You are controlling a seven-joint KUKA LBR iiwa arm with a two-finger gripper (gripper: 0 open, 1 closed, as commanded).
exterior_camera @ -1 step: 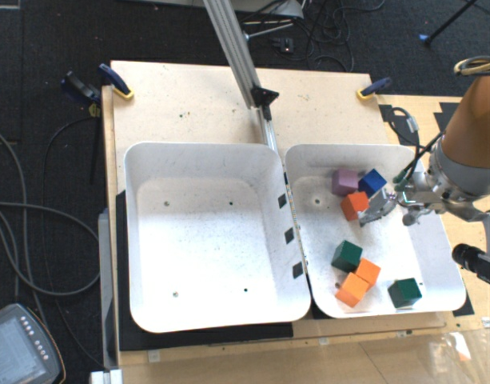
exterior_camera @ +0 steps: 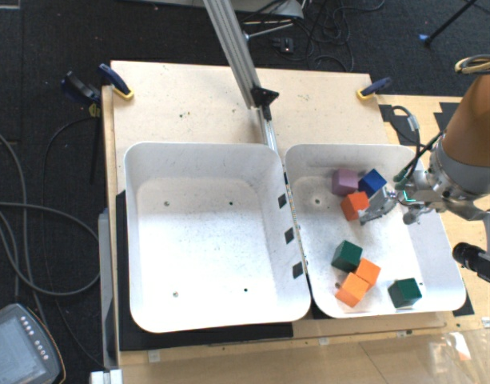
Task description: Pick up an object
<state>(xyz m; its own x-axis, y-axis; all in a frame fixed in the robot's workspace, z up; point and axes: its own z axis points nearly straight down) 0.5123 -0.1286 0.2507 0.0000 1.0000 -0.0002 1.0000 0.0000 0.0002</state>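
In the right shallow white plastic bin (exterior_camera: 444, 250), nearest at six o'clock, two orange cubes (exterior_camera: 358, 282) touch, a dark green cube (exterior_camera: 404, 292) to their three o'clock, another dark green cube (exterior_camera: 347, 255) at their eleven. Farther up sit an orange-red cube (exterior_camera: 355, 205), a purple cube (exterior_camera: 345, 182) and a blue cube (exterior_camera: 372, 181), clustered. The grey two-finger gripper (exterior_camera: 378, 209) hangs just beside the orange-red cube; its opening cannot be told. The left white bin (exterior_camera: 141, 214) lies at nine o'clock.
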